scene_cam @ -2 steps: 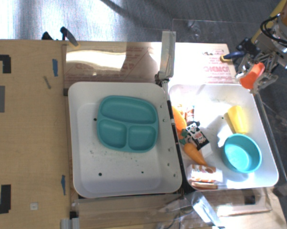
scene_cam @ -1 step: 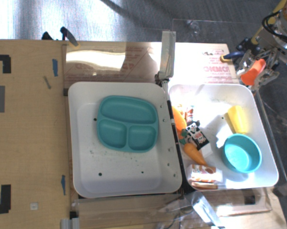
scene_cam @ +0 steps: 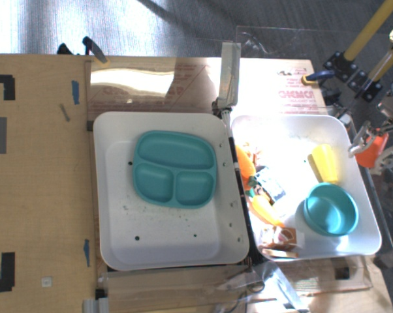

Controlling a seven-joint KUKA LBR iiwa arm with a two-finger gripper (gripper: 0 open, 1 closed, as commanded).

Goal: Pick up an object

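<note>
**Jaw state not determinable; teal bowl judged the easiest pick**

Jaw state cannot be told from the camera view. A teal bowl (scene_cam: 330,208) lies in the right bin (scene_cam: 373,237), near its front corner, just beside a yellow block (scene_cam: 324,163). It is judged light, rigid and somewhat slippery plastic, best pinched across its rim wall. The teal divided plate (scene_cam: 174,169) in the left bin (scene_cam: 111,194) lies flat and is judged harder to grip.

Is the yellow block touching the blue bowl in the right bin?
Cannot tell. In the camera view the yellow block ends right at the blue bowl's rim, with no plain gap.
</note>
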